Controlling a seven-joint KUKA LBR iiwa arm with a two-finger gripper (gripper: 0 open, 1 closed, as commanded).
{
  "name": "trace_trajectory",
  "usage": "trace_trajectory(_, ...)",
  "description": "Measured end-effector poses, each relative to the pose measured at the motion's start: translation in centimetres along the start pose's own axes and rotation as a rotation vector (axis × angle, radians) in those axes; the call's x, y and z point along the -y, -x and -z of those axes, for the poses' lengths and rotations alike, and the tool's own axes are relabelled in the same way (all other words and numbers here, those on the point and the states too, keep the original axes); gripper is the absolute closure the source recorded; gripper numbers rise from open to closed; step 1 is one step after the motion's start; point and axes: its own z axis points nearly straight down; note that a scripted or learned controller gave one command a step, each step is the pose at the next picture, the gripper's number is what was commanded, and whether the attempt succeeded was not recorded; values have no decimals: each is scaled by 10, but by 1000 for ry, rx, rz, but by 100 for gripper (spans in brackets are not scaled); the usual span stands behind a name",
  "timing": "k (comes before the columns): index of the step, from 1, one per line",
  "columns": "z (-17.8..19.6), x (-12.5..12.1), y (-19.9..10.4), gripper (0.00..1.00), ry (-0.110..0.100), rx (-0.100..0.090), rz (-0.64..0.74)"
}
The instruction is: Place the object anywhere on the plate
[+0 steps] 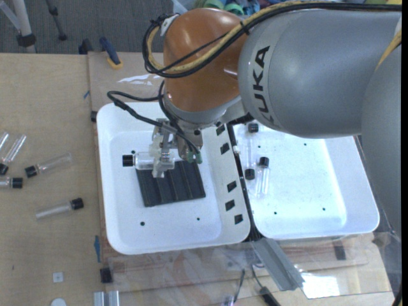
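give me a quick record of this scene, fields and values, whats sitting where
end effector: low over the upper left part of the plate
plate: black ridged rectangular plate, lying flat in the left white bin
object: clear vial with black cap, lying on its side at the plate's upper left edge, right by the end effector; grip unclear
object on plate: cannot tell
right white bin: holds a few clear capped vials near its left wall
bench, left side: loose capped vials
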Motion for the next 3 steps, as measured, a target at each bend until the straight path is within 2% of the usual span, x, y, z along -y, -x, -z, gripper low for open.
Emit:
trace_trajectory(1,43,-1,39,100,1,3,240)
trace_trajectory(2,-37,-1,61,100,0,-4,433)
trace_trajectory(3,-66,1,68,100,-1,-4,198)
